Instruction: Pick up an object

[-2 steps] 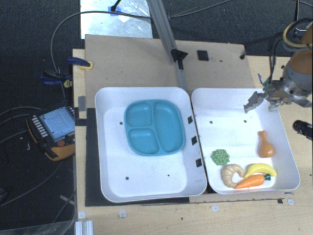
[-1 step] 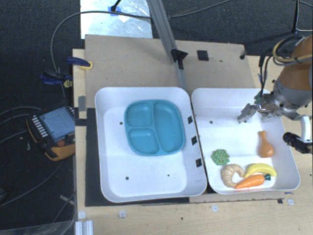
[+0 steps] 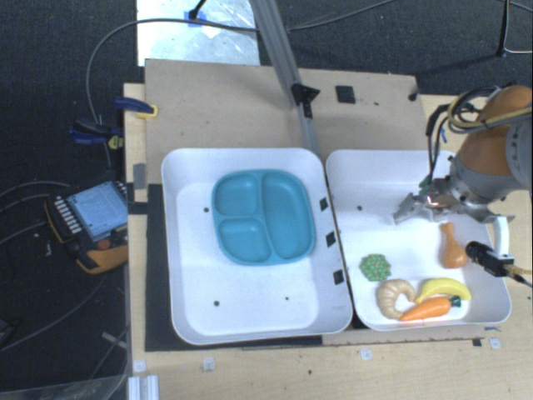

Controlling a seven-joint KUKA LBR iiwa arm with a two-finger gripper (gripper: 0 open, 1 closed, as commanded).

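The arm (image 3: 491, 152) reaches in over the right bin (image 3: 366, 177), with the gripper (image 3: 420, 207) low above the bin's floor near its far right part. Whether it is spread or closed cannot be told.

Nothing is seen pinched in it. An orange drumstick-shaped toy (image 3: 451, 247) lies just beside it toward the near edge. Along the near edge lie a green cluster (image 3: 375, 266), a croissant (image 3: 393, 294), a banana (image 3: 443, 287) and a carrot (image 3: 426, 308), the last three touching. The left bin (image 3: 191, 307) carries a blue divided plate (image 3: 263, 216) in its centre.
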